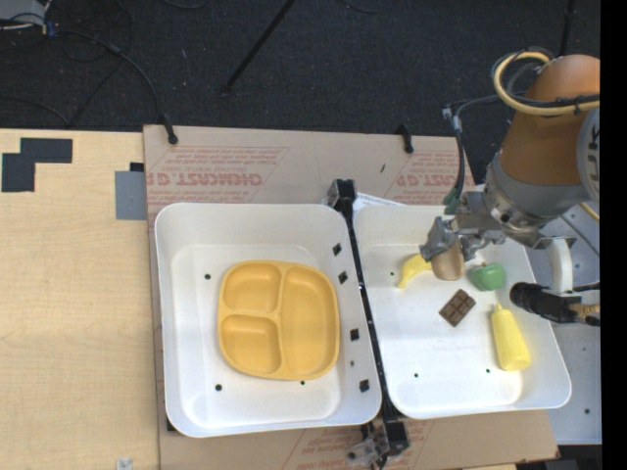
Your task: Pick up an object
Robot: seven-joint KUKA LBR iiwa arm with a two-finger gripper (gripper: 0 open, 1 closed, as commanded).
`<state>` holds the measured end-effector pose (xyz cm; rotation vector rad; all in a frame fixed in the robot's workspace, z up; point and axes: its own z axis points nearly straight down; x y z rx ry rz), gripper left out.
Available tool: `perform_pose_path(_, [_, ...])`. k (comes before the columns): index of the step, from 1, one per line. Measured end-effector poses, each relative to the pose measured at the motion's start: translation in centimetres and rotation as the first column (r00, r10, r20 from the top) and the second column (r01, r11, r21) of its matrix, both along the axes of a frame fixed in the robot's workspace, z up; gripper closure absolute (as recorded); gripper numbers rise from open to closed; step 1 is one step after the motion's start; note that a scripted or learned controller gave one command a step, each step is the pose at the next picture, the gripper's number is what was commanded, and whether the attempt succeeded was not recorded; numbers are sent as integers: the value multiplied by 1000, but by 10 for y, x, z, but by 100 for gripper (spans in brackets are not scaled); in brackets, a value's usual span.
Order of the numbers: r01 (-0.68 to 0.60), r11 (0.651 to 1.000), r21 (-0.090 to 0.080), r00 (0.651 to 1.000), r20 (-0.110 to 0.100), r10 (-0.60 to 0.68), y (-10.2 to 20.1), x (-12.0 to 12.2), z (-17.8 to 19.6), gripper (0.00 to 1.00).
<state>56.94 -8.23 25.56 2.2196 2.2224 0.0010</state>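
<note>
My gripper (453,243) hangs over the upper middle of the right bin (431,399). Directly beneath it, touching or nearly touching, is a small tan-brown object (448,264). A yellow banana-shaped piece (411,270) lies just left of that object. A green piece (487,278) lies just to its right. Nearer the front are a dark brown chocolate-like square (457,307) and a yellow bottle (509,339) lying on its side.
The left bin (186,262) holds a yellow divided plate (278,319). A black divider (355,292) runs between the bins. A black-tipped part (544,302) juts in at the right bin's right edge. Cardboard lies under both bins.
</note>
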Motion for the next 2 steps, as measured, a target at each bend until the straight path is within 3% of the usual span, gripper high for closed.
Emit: perform_pose_path(2, [-3,1000,2,1000,-3,3,95,27,1,100])
